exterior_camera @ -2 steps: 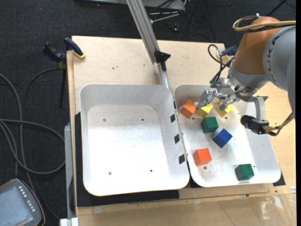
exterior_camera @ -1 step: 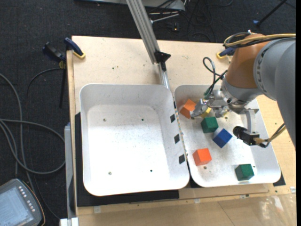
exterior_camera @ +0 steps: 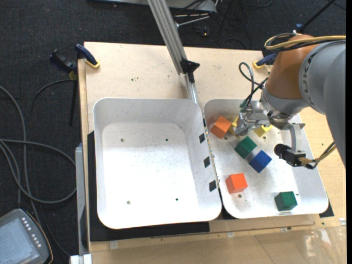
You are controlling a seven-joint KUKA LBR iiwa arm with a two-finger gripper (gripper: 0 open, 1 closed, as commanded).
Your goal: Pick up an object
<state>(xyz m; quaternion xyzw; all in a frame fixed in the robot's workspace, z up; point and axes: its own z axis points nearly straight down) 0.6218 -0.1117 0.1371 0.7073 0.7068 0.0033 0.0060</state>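
Whether the jaws are spread I cannot tell, as the gripper is hanging beside the orange block in the right bin.

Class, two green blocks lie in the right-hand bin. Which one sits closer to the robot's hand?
The green block beside the blue block, just below the hand. The other green block lies apart, near the bin's lower right corner.

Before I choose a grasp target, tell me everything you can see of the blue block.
The blue block is a small cube, matte and solid-coloured, maybe painted wood or foam. It sits flat on the floor of the right bin, turned diagonal to the bin's walls. Its upper-left corner meets or nearly meets the dark green block. The gripper is above it in the picture, apart from it.
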